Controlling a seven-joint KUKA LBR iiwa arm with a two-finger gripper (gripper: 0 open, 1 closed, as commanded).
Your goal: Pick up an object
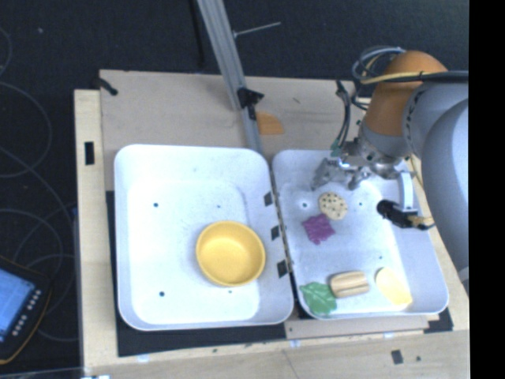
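Two shallow white bins (142,212) are seen on a light wooden table (173,105) over a dark floor. The end effector (341,174) is seen with fingers apart, holding nothing. Just below it, one round tan speckled cookie (333,205) lies beside one purple lump (319,228).

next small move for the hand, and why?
Probably a short descent onto the cookie. The hand sits just above it in the right bin, nothing between its fingers, and the cookie lies apart from the purple piece.
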